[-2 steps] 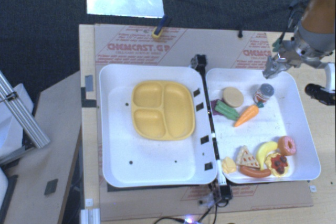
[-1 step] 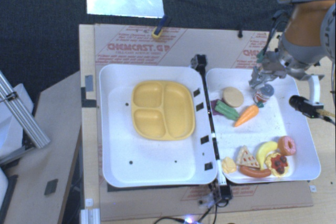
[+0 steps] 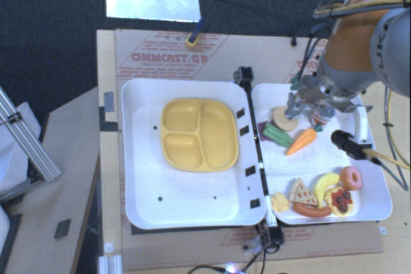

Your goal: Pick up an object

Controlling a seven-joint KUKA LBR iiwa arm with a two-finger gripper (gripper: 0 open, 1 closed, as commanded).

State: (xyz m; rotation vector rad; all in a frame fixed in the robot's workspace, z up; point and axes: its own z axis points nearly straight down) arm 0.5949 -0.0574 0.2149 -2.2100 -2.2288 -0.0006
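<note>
Over the right bin (image 3: 379,202), the hand (image 3: 297,106) touches a tan disc (image 3: 281,119).

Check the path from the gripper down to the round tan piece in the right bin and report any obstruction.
Nothing visible blocks it. The gripper hangs just above the round tan piece, at its upper right edge. The green piece and carrot lie beside it, lower in the right bin, off that path.

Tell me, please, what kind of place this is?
Probably a robot test bench in a lab: a robot arm reaches over two white bins, one with toy food, one with a yellow plate.
</note>
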